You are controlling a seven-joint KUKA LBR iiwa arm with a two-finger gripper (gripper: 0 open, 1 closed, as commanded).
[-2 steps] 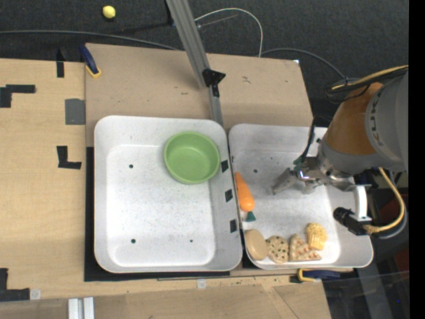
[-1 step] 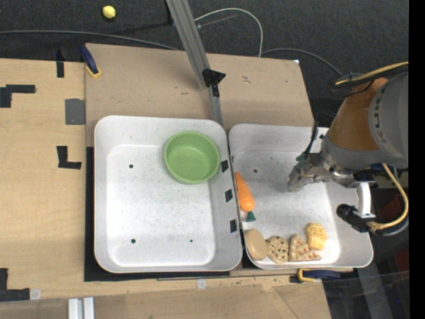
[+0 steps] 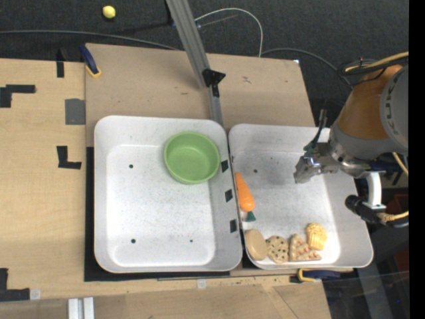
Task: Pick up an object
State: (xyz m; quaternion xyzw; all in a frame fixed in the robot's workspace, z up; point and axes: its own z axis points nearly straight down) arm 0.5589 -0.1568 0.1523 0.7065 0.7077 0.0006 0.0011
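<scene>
The end effector (image 3: 307, 171) hangs over the right bin (image 3: 279, 148), toward that bin's right wall and about midway along it. From this slanted view its fingers merge into one small grey shape, so I cannot tell how far apart they stand, and nothing can be seen between them. Behind it the grey wrist runs up into the orange band (image 3: 372, 108) of the arm (image 3: 382, 121), which reaches in across the right bin's right rim.

On the right bin's floor, the patch below the end effector is bare white speckled with dark marks. The things to pick from lie farther off. A toy carrot (image 3: 244, 193), orange with a green tip, lies against the right bin's left wall, its length running roughly along that wall. Along the right bin's near edge a row of small food toys sits close together: a pale beige oval piece (image 3: 255, 243) at the left corner, next a round tan cookie with dark spots (image 3: 277, 248), then a pink-and-tan piece (image 3: 298, 250), and at the right end a yellow corn-like piece (image 3: 316, 235). All of these are well apart from the end effector.

Left of the right bin, the left bin (image 3: 133, 211) holds a green bowl (image 3: 192, 157), upright, in its far right corner. Both bins rest on the wooden surface (image 3: 40, 178).
</scene>
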